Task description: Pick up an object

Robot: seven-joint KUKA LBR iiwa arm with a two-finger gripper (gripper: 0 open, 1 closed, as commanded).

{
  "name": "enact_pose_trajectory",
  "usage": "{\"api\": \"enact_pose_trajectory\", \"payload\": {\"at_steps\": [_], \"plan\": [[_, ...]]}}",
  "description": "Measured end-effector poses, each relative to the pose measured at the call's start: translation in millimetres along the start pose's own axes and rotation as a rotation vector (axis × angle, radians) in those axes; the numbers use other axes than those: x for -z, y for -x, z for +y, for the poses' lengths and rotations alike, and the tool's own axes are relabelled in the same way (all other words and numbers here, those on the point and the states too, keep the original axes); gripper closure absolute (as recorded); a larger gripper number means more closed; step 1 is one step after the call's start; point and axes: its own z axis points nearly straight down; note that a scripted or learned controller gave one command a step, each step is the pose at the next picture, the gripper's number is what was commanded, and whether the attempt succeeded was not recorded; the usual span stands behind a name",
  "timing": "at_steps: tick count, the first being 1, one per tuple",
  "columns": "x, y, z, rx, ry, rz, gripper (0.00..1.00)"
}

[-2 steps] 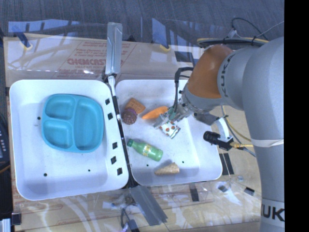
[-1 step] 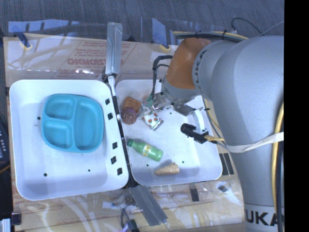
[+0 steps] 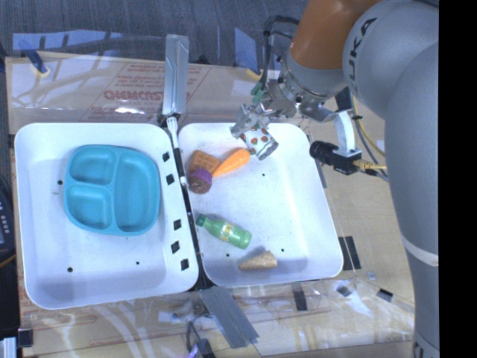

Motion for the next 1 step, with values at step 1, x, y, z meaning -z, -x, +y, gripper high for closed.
{"api": "enact_pose_trajectory", "payload": {"at_steps": [1], "plan": [[-49.3, -26.5, -57.9, -0.114, -0.009, 0.002, 1.0]]}}
